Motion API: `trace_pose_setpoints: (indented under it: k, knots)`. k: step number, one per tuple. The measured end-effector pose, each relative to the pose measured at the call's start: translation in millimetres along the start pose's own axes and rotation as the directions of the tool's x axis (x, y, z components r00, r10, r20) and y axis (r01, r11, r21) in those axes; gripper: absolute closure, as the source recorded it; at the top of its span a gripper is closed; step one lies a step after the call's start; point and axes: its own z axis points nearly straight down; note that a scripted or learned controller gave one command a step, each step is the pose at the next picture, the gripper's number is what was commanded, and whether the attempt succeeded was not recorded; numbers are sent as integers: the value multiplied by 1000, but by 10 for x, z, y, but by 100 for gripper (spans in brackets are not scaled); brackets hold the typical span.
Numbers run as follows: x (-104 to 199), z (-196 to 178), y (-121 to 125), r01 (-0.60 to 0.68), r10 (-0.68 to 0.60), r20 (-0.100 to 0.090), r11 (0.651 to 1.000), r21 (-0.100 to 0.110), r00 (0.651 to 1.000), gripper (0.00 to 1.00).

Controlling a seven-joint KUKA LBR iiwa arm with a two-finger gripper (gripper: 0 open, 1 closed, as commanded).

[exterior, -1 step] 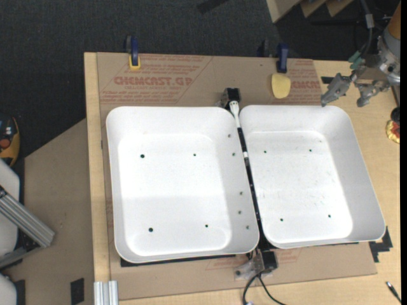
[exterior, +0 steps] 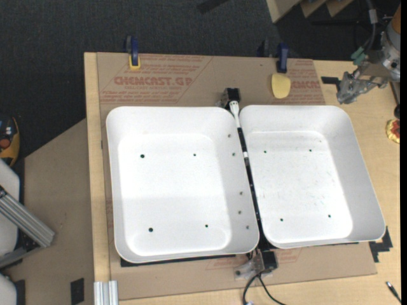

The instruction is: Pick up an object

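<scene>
Yellow piece (exterior: 280,86) lies on the brown board (exterior: 165,78), just behind the back rim of the right bin (exterior: 359,164). It is small and round at the top, and I cannot tell what it is. A blue clamp (exterior: 282,56) stands just behind it at the board's edge. Another blue clamp (exterior: 132,47) stands far to the left.

My gripper (exterior: 348,89) hangs at the far right, past the back corner of the right bin, near the yellow piece but not touching it. I cannot tell if my hand is spread apart or pressed together. It looks too small and blurry.

The left bin (exterior: 117,170) sits side by side with the right one, and a thin black strip (exterior: 245,161) runs between them. Each white bin has four small dark dots on its floor.
</scene>
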Motion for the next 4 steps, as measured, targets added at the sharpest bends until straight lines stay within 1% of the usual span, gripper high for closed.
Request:
trace_pose_setpoints:
  k: [1, 2, 3, 4]
  knots:
    - [944, 818, 190, 8, -8, -7, 1000, 12, 1000, 100]
    - [1532, -428, 226, 7, -7, -3, 1000, -11, 1000, 100]
    - [2622, 484, 182, 9, -9, -6, 1000, 14, 1000, 100]
    - [2375, -96, 211, -2, 2, -2, 1000, -2, 1000, 100]
